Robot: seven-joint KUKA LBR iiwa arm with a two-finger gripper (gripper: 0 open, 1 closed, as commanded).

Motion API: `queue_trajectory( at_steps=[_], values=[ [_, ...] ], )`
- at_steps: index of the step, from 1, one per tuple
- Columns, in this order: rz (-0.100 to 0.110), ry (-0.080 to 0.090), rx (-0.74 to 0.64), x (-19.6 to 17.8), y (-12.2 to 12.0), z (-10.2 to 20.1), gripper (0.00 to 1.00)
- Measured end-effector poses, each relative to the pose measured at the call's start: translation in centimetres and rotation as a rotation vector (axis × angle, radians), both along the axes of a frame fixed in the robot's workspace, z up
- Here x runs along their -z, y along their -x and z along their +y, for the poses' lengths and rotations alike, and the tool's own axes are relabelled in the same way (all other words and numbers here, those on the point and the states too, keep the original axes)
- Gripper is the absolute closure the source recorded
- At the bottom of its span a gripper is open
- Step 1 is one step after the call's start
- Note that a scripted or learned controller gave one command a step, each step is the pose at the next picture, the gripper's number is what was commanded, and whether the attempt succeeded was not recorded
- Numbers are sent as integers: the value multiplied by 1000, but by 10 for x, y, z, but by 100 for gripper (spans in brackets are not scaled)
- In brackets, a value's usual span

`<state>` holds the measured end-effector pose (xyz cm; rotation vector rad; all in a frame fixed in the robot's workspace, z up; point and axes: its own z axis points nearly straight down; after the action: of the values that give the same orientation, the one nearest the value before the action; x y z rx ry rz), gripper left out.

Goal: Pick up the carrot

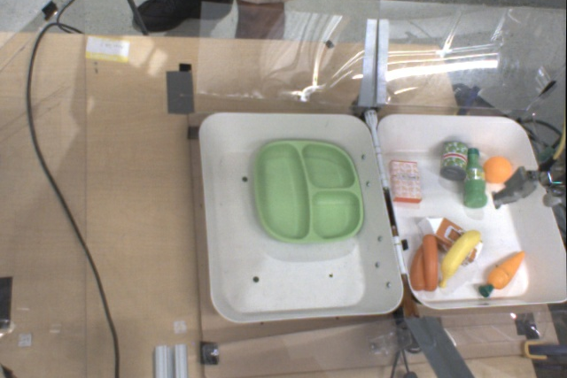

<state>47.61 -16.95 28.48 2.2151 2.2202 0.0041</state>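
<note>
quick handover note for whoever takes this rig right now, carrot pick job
Gripper: at the right bin's right edge, low over the floor, nothing seen between its fingers; open or shut unclear.
Small orange toy carrot with green top: lying in the right bin's near right corner, apart from the gripper.
Green three-compartment plastic plate: in the left bin.
Done: nothing yet.
Left: reach the carrot, grasp, lift.

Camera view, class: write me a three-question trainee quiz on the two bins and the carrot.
1. True or false: the carrot lies on the green tray.
2. Which bin holds the banana: A left, B right?
3. Fill in: the green bottle stands beside the ___ fruit.

Key: 1 false, it lies in the right bin, near its front corner. 2 B. 3 orange.
</note>
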Motion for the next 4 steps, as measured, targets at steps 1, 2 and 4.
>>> queue_trajectory(
  at_steps=[1, 2, 4],
  values=[
    [5, -1, 54, 132, -35, -46, 0],
    [4, 0, -36, 195, -24, -67, 0],
    [-2, 0, -34, 160, -102, -1, 100]
  ],
)
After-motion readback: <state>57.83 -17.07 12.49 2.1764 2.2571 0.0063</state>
